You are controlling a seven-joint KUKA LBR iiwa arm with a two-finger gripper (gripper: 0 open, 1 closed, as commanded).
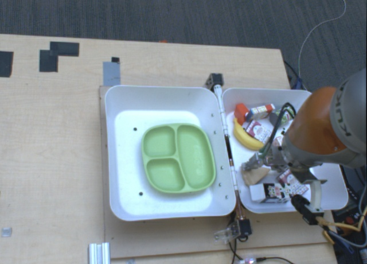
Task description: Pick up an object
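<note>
Dark grey carpet behind, pale wooden desk (51, 142) in front, carrying two shallow white bins side by side. Low in the right-hand white bin (338, 197), fingers (265, 162) at the end of the grey arm with its orange band (315, 122), pointing down among the clutter; spread or clenched, impossible to tell from this angle. Directly beneath and just left of the fingers, a tan crumpled lump (255, 175), seemingly touching them, though no grip can be made out. Just beyond the fingers, toward the bin's far side, a curved yellow banana (246, 136). Further that way, a small white-labelled bottle with a red cap (256, 111), lying on its side near the far wall. On the near side of the fingers, a black-and-white printed packet (274, 191), flat on the bin floor. Well to the left, past the shared rims, the left-hand white bin (123, 159) holding a pale green three-compartment plastic plate (178, 158). Farther left still, dark tape squares (57, 55) stuck to the desk.
</note>
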